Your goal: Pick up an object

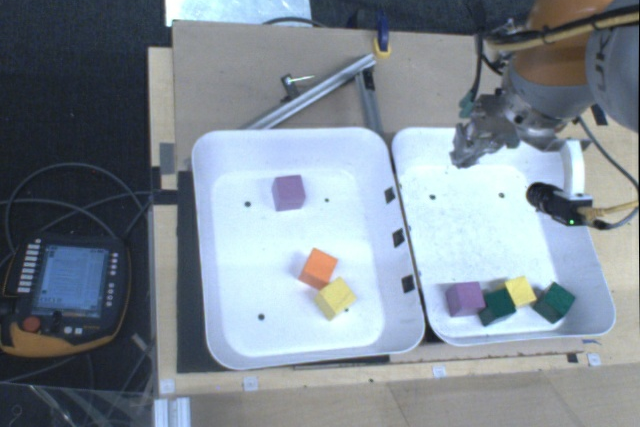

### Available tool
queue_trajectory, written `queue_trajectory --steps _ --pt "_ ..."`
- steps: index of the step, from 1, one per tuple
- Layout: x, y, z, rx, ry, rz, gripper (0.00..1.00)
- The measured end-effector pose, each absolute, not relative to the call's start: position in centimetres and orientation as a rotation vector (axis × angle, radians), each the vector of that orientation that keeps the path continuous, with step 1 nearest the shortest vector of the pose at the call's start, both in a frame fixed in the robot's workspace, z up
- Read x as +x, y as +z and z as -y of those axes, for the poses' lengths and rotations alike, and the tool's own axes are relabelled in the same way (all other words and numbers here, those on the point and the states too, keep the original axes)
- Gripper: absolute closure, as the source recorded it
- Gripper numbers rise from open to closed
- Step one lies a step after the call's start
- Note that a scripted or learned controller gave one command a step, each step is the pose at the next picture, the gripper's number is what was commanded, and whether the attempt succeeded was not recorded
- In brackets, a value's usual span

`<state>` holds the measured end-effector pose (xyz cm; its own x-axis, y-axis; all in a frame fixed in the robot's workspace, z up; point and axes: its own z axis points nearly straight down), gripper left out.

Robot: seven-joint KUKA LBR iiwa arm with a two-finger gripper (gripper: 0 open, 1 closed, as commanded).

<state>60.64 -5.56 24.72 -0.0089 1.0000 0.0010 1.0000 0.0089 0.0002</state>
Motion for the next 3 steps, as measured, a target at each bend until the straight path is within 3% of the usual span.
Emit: queue_trajectory --steps 2,3 --pt "57.9 23.7 -5.3 -2.208 -0.003 2.232 1.0" --pt "55.2 22.9 -8.9 -2.209 0.0 2.23 1.0"
